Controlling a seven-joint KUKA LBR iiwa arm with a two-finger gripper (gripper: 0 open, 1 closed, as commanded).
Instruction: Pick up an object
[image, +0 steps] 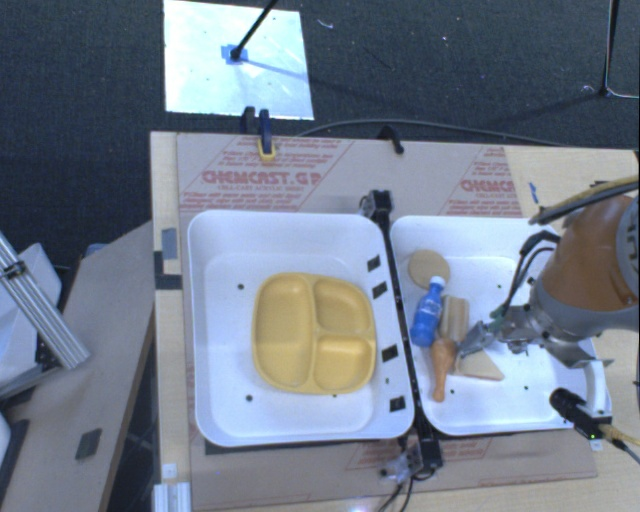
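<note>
The right bin (500, 420) holds a small blue bottle with a white cap (428, 311), a round tan disc (428, 267), a pale wooden block (456, 318), an orange wooden pin (441, 366) and a tan wedge (480, 366). My gripper (476, 338) reaches in from the right, its tips low over the wedge and just right of the wooden block. Nothing shows clearly between the fingers.
The left bin (220, 250) carries a yellow divided tray (314, 332). A black divider with clips (392, 310) runs between the bins. The arm's orange band (598, 260) hangs over the right bin's far right side.
</note>
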